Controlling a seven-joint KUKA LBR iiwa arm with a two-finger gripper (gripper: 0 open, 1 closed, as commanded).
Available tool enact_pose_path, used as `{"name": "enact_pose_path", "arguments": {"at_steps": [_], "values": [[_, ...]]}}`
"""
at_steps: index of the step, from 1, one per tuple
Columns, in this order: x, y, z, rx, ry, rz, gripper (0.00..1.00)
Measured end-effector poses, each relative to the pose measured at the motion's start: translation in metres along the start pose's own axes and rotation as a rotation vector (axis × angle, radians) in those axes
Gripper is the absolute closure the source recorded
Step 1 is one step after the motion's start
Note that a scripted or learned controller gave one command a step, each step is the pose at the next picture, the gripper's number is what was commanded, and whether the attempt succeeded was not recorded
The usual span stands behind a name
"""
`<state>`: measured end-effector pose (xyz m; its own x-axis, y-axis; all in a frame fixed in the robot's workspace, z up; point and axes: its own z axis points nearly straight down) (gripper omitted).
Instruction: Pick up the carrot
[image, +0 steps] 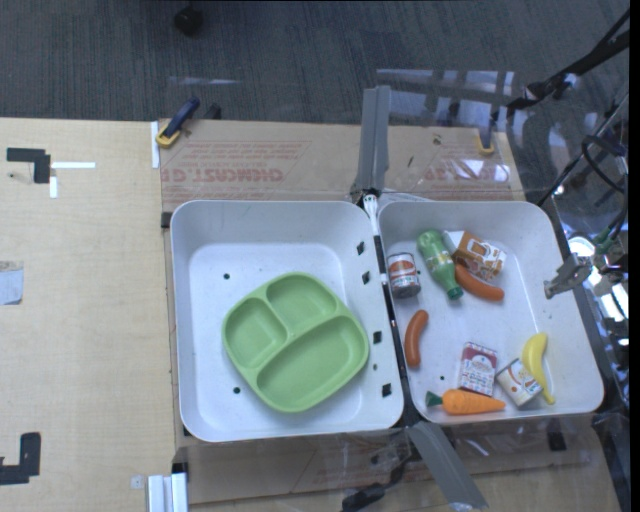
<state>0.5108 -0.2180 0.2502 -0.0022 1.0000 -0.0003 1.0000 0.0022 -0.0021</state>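
The carrot (472, 403) lies flat at the front edge of the right bin (570, 330), orange with its green top pointing left. Close to its right is a small carton (518, 384), and a red and white packet (478, 368) sits just behind it. My gripper (568, 274) hangs at the right bin's right rim, well behind and to the right of the carrot. It is mostly cut off by the view's edge, and nothing is seen in it.
The right bin also holds a banana (538, 364), a red sausage (415, 338), an orange sausage (480, 288), a green bottle (438, 262), a can (402, 274) and an orange box (480, 257). A green divided plate (295, 342) lies in the left bin (200, 300).
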Motion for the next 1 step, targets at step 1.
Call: {"name": "enact_pose_path", "arguments": {"at_steps": [1], "values": [[0.0306, 0.0497, 0.1041, 0.0, 0.0, -0.243, 0.0]]}}
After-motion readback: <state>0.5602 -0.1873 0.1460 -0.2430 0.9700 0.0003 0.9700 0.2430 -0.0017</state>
